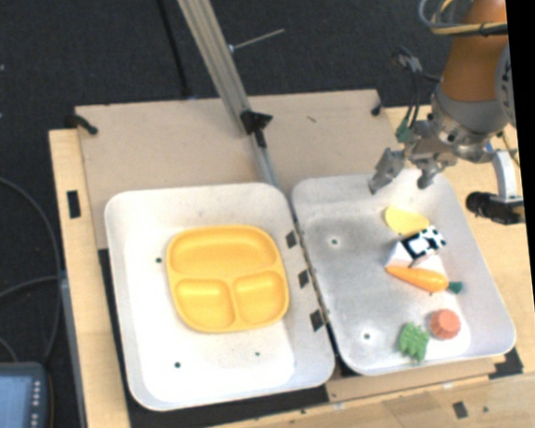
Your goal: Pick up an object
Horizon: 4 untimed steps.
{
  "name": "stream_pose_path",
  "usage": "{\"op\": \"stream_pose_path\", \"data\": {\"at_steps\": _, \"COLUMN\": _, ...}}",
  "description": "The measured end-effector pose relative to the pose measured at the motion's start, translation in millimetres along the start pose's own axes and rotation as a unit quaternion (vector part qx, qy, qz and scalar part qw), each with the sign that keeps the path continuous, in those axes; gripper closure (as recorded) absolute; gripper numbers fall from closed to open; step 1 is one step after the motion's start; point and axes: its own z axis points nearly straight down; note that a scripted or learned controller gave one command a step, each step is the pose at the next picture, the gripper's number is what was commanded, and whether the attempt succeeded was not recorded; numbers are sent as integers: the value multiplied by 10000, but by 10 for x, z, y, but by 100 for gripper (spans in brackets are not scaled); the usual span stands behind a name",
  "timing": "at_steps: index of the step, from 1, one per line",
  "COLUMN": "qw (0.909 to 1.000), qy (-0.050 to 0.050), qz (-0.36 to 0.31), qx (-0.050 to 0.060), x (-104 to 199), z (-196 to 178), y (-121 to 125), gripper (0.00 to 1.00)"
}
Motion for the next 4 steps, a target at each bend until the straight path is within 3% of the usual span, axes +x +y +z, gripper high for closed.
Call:
{"op": "stream_pose_path", "data": {"at_steps": 1, "qw": 10000, "qy": -4, "qz": -4, "qx": 2, "x": -2, "z": -1, "y": -1, "gripper": 0}}
{"op": "stream_pose_path", "data": {"at_steps": 3, "qw": 10000, "qy": 2, "qz": 13, "qx": 29, "x": 46, "z": 1203, "y": -26, "gripper": 0}}
{"op": "stream_pose_path", "data": {"at_steps": 4, "qw": 10000, "qy": -5, "qz": 10, "qx": 7, "x": 36, "z": 1290, "y": -24, "gripper": 0}}
